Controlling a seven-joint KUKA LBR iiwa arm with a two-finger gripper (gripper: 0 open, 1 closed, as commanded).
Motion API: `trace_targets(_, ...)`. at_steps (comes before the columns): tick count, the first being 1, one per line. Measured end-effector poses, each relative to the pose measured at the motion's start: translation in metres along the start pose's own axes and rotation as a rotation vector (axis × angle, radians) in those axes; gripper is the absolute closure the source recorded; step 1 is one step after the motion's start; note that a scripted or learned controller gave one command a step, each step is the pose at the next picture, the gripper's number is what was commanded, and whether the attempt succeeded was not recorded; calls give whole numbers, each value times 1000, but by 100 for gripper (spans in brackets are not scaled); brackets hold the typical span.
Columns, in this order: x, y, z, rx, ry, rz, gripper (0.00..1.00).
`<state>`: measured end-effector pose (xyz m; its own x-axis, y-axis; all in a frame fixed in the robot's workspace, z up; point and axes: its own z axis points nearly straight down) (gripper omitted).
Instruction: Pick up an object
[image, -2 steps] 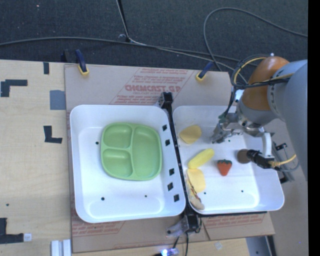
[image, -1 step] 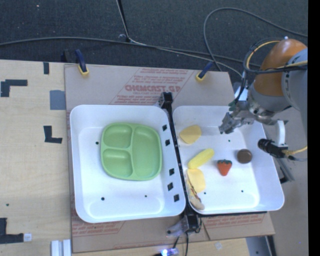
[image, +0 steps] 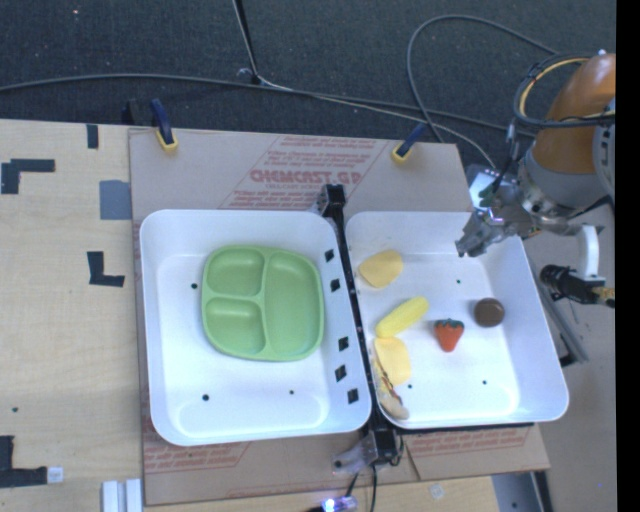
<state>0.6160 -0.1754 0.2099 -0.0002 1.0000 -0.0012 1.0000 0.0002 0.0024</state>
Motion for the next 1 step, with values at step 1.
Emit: trace_targets(1,0,1,-53,-2,0,-1,100)
